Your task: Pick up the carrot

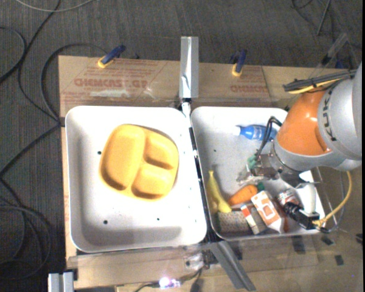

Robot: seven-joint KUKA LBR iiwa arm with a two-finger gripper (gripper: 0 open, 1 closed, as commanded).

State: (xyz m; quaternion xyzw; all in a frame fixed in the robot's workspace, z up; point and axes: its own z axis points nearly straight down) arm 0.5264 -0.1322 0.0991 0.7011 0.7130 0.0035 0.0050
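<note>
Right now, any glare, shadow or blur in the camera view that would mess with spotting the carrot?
Camera view: even lighting, soft focus overall; mild glare on the left bin floor near its front edge; the carrot is unshadowed but small, partly overlapped by the end effector and crowded by clutter; the yellow divided tray is crisp by comparison.

Orange carrot (243,195), yellow tray (140,161), white bins (79,163).

Bright, even overhead light; soft shadows, slightly soft focus.
</note>
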